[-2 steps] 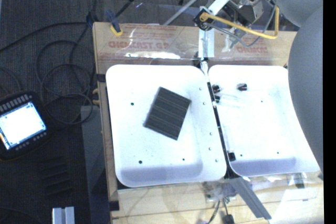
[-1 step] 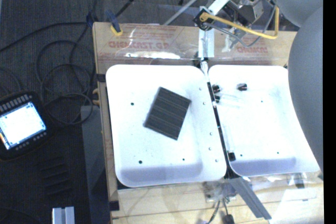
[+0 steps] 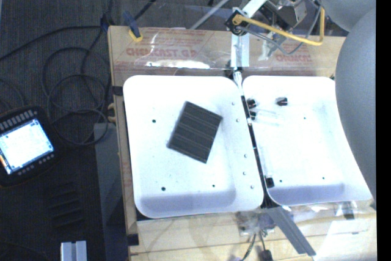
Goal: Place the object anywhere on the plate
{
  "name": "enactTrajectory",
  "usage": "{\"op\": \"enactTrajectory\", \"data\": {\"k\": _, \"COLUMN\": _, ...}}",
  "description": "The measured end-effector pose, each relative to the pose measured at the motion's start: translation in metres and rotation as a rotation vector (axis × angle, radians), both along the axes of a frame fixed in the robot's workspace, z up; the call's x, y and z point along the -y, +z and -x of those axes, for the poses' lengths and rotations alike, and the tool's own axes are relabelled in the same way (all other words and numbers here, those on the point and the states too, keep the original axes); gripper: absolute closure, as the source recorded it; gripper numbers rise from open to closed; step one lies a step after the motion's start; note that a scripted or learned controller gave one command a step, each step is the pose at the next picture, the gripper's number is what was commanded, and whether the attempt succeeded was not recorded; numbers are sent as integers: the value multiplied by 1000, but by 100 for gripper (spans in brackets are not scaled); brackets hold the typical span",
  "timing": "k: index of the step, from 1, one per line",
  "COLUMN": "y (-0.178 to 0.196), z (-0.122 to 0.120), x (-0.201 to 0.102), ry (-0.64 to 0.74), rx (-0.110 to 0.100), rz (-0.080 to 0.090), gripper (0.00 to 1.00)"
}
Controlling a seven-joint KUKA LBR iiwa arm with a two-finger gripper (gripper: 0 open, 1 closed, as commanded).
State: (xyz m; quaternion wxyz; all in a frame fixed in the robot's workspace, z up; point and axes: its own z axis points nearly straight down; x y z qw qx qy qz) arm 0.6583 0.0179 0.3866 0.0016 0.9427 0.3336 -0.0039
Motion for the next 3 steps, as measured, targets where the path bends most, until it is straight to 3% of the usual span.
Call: {"op": "enactTrajectory", "data": {"k": 3, "y": 0, "z": 0, "x": 0, "ry": 0, "rx": 0, "rz": 0, "gripper": 0}}
